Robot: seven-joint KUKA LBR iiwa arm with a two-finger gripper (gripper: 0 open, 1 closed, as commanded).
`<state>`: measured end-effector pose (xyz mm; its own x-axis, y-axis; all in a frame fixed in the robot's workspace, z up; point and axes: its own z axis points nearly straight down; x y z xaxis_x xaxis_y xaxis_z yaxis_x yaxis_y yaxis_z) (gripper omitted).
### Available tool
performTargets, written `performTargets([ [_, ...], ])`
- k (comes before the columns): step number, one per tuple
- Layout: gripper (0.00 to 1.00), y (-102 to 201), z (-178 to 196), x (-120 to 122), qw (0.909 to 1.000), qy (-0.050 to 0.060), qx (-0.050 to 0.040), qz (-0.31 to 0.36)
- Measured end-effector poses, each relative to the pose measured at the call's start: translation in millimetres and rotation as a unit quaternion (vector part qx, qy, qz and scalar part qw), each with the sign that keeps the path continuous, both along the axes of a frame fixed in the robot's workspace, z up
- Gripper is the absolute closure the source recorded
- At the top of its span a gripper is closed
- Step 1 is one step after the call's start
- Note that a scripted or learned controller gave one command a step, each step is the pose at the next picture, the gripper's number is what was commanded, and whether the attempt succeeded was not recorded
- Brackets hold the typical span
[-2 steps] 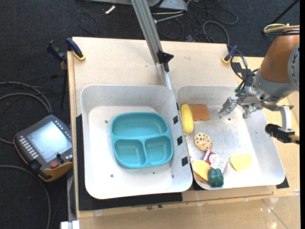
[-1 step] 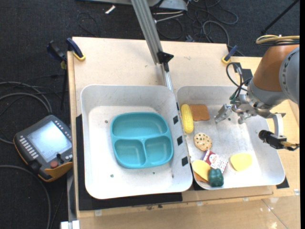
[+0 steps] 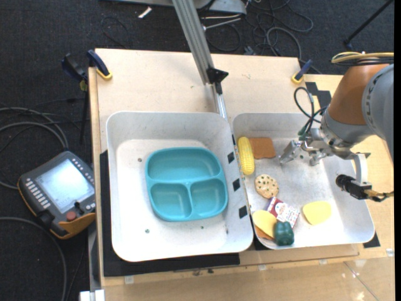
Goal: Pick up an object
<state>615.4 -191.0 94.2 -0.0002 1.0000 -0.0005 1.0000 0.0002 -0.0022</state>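
Nothing had been lifted yet. The claw (image 3: 294,152) was seen spread and empty above the right bin (image 3: 351,231), just beside the brown slice (image 3: 262,147). The corn (image 3: 246,155), cookie (image 3: 266,185) and the other objects lay on the bin floor; the whole pick remained.

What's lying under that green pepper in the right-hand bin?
The green pepper rests partly on a yellow-orange wedge, with a red-and-white packet beside it. Whatever else sits directly beneath it is covered.
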Motion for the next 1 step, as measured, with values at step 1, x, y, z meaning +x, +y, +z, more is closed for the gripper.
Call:
performTargets([
  [1,1.00,0.1,11.9,1.2,1.0000,-0.002,-0.0006,0.000],
])
